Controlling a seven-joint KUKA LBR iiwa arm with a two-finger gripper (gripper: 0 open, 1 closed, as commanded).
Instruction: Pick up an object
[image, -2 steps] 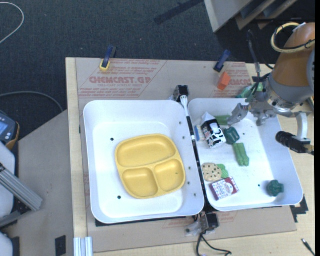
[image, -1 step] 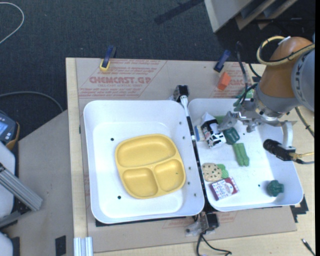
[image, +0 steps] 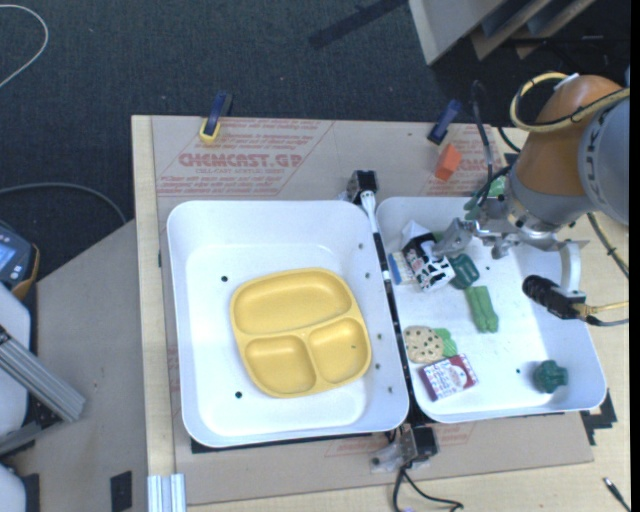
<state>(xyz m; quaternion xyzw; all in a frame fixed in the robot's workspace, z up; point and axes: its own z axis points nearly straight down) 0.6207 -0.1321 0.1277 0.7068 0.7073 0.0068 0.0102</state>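
- In the camera view you see two white bins side by side. The left bin (image: 190, 300) holds a yellow divided tray (image: 298, 328). The right bin (image: 590, 360) holds the small things you may pick.
- The gripper (image: 452, 243) is low over the far left part of the right bin, near a black and white toy (image: 432, 268) and a dark green piece (image: 465, 270). I cannot tell how wide it is, or if something is inside it; this part is too crowded.
- Other candidates: a green bar (image: 483, 308) in the middle, a cookie (image: 423, 344) and a red packet (image: 448, 378) at the near left, a dark green lump (image: 548, 376) at the near right.
- What could go wrong, in my judgement: the things under the gripper lie very close together, so it may push one away or catch two. The bin wall is also near and can block the approach.
- The board (image: 250, 155) under the bins carries red letters, "CHEMCAST GP". The writing on the packet is too small to read.
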